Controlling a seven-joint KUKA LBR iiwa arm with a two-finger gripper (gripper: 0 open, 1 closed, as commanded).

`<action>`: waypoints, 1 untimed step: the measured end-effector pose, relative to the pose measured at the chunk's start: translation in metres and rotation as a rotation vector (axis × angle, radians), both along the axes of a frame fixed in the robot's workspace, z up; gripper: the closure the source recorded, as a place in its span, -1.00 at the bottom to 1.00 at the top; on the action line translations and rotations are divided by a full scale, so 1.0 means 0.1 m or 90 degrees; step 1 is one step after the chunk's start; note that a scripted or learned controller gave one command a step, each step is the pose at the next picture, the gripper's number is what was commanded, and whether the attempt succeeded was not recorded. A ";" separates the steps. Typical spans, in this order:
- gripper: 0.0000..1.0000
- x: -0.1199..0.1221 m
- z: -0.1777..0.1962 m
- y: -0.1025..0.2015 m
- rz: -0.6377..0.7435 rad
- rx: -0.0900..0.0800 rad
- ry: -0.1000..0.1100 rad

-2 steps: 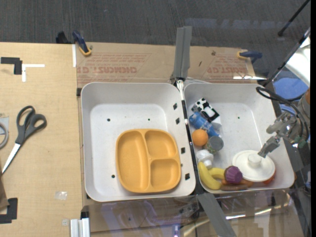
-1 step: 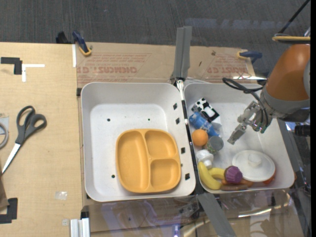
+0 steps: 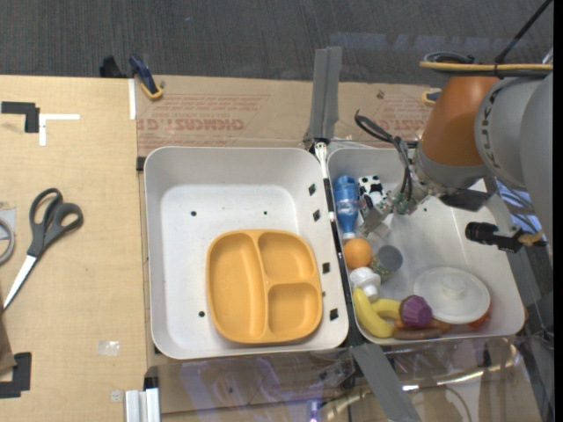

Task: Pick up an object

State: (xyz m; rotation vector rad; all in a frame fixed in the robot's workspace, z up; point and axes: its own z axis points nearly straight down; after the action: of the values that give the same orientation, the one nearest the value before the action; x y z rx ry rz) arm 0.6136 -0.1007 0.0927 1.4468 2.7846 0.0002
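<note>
— How far is the task, from where you stand?

— Not far, I think; nothing is lifted yet; every object lies on the floor of the right bin [image 3: 493,319], and the left bin [image 3: 176,236] beside it carries a yellow divided plate [image 3: 264,286].

— Which object will it take?

— I judge one of those nearest the wall that the two bins share; the blue bottle [image 3: 346,202] lies along this wall, the orange ball [image 3: 357,253] just below it, then a grey cap [image 3: 388,258], a small white piece [image 3: 364,280] and the banana [image 3: 370,313] at the near corner; a purple thing [image 3: 415,309] and a white lid [image 3: 451,293] are further from the wall.

— And the arm?

— It reaches in from the right, its orange band [image 3: 453,123] above the far part of the right bin; the wrist points down and toward the shared wall; the gripper [image 3: 380,211] is low, just beside the blue bottle and a black-and-white toy [image 3: 370,186].

— Does it hold something?

— I cannot tell how the gripper stands; this part is too small and dark; I see no object raised.

— So what is left?

— The grasp and the lift; nearly all of it.
</note>
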 end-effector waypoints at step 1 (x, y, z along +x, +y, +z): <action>-1.00 0.19 0.01 0.01 -0.029 0.000 0.000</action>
State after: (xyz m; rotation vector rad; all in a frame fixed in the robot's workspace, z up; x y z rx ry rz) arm 0.6323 -0.1000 0.0933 1.5084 2.7510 -0.0005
